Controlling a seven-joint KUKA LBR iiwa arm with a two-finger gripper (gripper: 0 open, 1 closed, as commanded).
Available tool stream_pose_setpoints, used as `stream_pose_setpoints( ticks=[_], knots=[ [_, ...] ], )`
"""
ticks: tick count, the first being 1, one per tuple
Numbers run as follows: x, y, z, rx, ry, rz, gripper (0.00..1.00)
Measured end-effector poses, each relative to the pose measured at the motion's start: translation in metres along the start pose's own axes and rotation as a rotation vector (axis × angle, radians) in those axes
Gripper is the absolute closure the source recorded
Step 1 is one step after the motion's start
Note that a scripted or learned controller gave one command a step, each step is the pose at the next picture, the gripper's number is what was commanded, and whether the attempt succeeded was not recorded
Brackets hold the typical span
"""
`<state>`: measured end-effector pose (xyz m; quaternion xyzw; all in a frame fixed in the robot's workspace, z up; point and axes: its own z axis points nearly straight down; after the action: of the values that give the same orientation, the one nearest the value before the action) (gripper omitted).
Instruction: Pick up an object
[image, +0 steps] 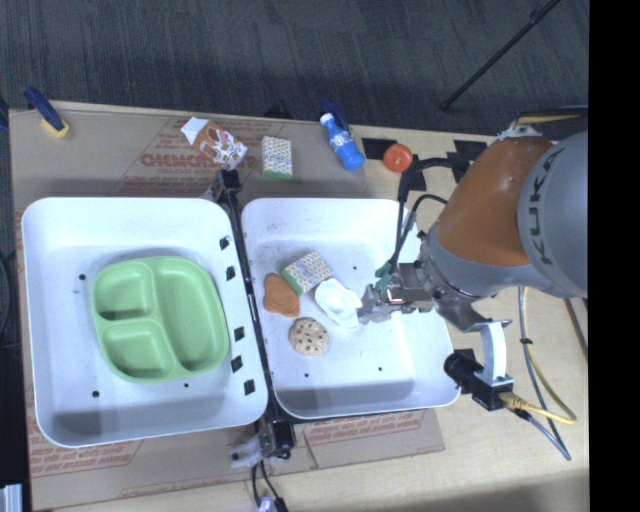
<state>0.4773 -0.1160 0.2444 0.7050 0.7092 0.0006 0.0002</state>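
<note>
Reaching into the right bin from the right, the grey-and-orange arm has its hand low over the bin floor, right at the edge of a white crumpled object. This looks like the approach-and-grasp step of the pick. How wide the hand stands is something I cannot tell: the wrist hardware hides the tips, and nothing can be seen held in it.

The likely target, that white object, lies near the middle of the right bin. Just beside it on the left are three other things: a green-and-white patterned packet above, an orange piece that looks like toy food, and a chocolate-chip cookie below. All four sit in a tight cluster, some touching or nearly so.

The next move, in my judgement, calls for settling squarely over the white object and closing on it alone before lifting straight up. The crowding is the chief risk: the packet and cookie could be nudged or caught along with it, and the soft-looking white thing may slip.

The left bin holds a green divided tray, well apart from the action. On the bench behind the bins lie a blue bottle, an orange ball, a small patterned box and a snack wrapper, none in the way.
</note>
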Motion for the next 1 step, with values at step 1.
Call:
stream_pose_setpoints(
  ticks=[1],
  knots=[
    [0.0038,-0.0002,0.0062,0.002,0.000,-0.001,1.00]
  ],
)
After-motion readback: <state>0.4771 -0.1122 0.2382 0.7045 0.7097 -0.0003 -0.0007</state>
